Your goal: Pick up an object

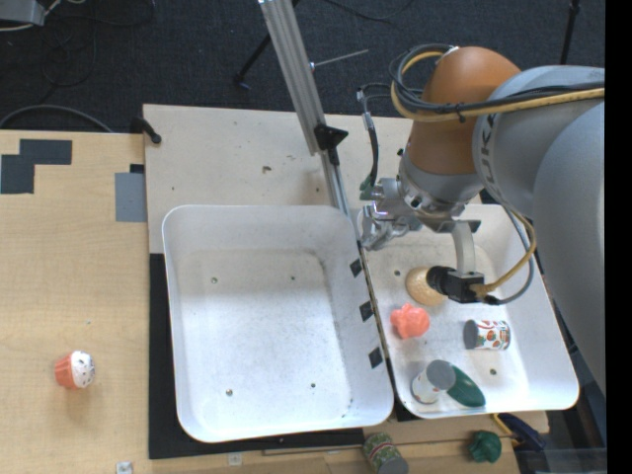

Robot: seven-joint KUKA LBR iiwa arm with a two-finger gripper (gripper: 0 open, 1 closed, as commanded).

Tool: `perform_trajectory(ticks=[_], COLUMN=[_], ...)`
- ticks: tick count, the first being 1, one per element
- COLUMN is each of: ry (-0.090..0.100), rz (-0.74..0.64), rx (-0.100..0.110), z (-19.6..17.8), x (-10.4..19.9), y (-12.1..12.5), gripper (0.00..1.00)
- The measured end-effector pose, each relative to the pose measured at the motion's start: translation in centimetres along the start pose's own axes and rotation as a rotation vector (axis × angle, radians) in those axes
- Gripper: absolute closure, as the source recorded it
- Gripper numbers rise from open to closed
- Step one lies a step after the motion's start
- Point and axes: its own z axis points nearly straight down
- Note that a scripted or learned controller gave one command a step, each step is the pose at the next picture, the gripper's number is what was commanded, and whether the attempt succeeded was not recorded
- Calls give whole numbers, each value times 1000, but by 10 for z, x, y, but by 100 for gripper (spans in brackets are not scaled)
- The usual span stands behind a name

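Note:
My gripper (379, 221) hangs low over the back left corner of the right bin (538, 363), close to the wall between the two bins. Nothing shows in it. In front of it in the right bin lie a tan round object (423, 285), partly hidden by a black part of the arm, and a pink-orange lumpy toy (410, 321). Further right stands a small red and white patterned can (487, 335). At the front edge a grey and white cup (432, 380) touches a dark green object (466, 392).
The left bin (188, 265) sits beside the right one. A slanted aluminium bar (301, 77) rises from behind the bins' shared wall. An orange and white ball (75, 369) lies on the wooden bench at far left. Two green items (379, 449) (484, 445) lie below the bins.

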Motion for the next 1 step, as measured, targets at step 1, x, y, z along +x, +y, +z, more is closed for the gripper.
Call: perform_trajectory(ticks=[1], ry=[0], rz=[1], rx=[-2], z=[-12], x=[47], y=[25], gripper=[100])
